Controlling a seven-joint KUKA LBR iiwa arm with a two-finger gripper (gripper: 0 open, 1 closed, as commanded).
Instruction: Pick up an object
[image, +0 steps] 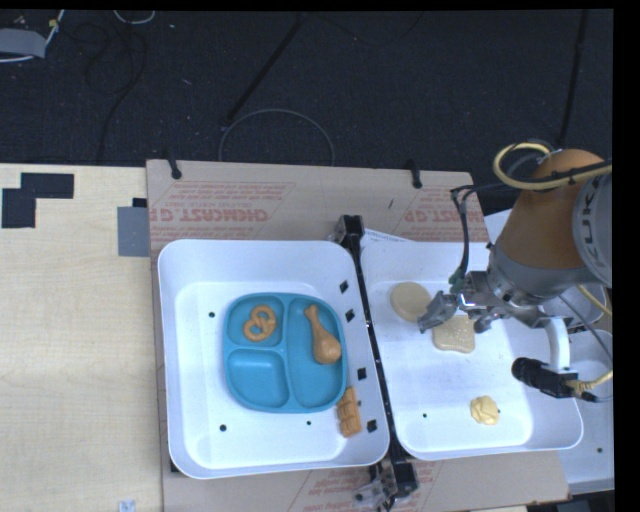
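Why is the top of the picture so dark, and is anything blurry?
In the camera view, the top is dark floor with cables, not shadow; the white bins look bright and a little washed out; the claw and the small food pieces, like the pretzel on the blue plate, look soft, so fine detail is hard to see.

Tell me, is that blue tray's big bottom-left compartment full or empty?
Empty. The blue tray shows bare blue there; a pretzel and drumstick sit in others.

A robotics lab bench is shown. Two white bins (190, 300) are set on taped cardboard (250, 195) to the left of the gripper (455, 312), and loose cables (275, 130) are trailed over dark carpet beyond it.
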